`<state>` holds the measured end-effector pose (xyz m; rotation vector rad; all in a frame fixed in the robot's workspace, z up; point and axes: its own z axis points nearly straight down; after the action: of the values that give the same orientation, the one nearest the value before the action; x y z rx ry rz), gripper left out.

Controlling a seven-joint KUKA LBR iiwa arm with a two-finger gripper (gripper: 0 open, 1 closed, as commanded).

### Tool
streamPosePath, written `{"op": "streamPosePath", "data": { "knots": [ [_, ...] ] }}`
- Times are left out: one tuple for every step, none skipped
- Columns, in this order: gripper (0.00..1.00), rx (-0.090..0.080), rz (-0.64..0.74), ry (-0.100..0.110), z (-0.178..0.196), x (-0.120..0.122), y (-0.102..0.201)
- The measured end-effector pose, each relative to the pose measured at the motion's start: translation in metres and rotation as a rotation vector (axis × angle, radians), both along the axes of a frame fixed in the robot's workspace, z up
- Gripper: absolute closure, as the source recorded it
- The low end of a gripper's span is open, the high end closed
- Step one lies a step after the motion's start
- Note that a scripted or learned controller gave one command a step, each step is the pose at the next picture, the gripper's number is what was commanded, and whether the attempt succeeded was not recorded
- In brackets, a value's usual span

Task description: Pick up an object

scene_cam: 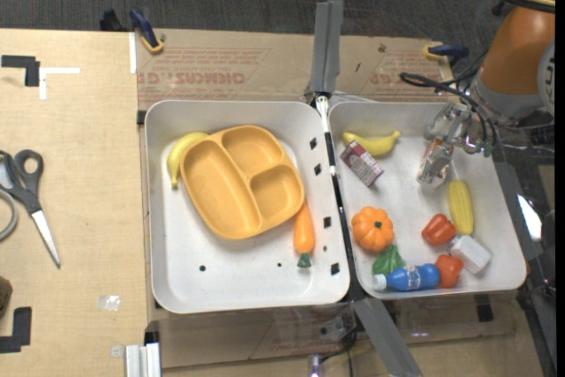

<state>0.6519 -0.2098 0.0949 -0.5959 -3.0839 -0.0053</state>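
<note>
Counted two bins (pixel 159 216), two bananas (pixel 375 142), one tray (pixel 238 181), one carrot (pixel 304 234), one pumpkin (pixel 372 229), one corn (pixel 460 205). Tool (pixel 434 165) over right bin, grip state unclear.

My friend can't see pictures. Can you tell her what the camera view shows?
A robot gripper hangs in the right bin near a corn cob, with toy foods like a pumpkin and banana around. The left bin holds a yellow plate and carrot.

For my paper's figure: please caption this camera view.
Gripper hovering over the right bin beside a corn cob.
</note>
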Motion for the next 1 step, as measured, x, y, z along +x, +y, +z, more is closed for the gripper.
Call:
{"op": "streamPosePath", "data": {
  "knots": [
    [0.00,-0.004,-0.181,-0.006,0.0000,-0.0582,0.0021]
  ]
}}
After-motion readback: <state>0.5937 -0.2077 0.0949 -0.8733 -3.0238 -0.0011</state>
